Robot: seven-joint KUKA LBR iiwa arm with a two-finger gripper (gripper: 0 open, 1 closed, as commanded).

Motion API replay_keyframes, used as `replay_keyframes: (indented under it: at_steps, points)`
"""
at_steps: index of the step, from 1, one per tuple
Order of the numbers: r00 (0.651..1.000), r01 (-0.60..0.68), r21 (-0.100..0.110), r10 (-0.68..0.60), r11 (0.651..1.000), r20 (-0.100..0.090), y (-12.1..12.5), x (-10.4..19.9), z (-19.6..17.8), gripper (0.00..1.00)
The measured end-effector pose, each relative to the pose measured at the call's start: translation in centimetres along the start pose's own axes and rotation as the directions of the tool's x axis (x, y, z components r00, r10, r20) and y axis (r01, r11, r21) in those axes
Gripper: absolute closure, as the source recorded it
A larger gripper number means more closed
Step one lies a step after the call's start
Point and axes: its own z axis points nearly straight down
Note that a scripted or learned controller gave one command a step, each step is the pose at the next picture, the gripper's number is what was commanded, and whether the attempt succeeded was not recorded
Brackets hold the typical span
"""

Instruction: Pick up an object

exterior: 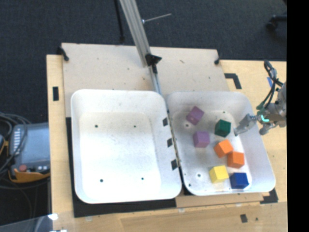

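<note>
The right bin (251, 105) holds several small cubes. Two purple cubes (195, 115) (201, 139) lie at its left. A green cube (222, 127) sits near the middle, and two orange cubes (223, 148) (235, 159) lie below it. At the near end are a yellow cube (218, 173) and a blue cube (239, 180). My gripper (243, 124) reaches in over the bin's right side, just right of the green cube and above the orange ones. I see nothing held in it.
The left bin (77, 129) stands beside the right one, its floor bare white. A slanted metal rail (137, 28) rises from the back of the bench between the bins. A grey device with cables (29, 151) sits at the far left.
</note>
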Motion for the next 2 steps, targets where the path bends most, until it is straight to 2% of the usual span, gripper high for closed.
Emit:
replay_keyframes:
  at_steps: [1, 2]
  points:
    - [1.000, 0.000, -0.004, 0.000, 1.000, 0.001, 0.1, 0.0, -0.2, 0.00]
    - [1.000, -0.003, 0.002, 0.003, 1.000, 0.000, 0.0, 1.0, 5.2, 0.00]
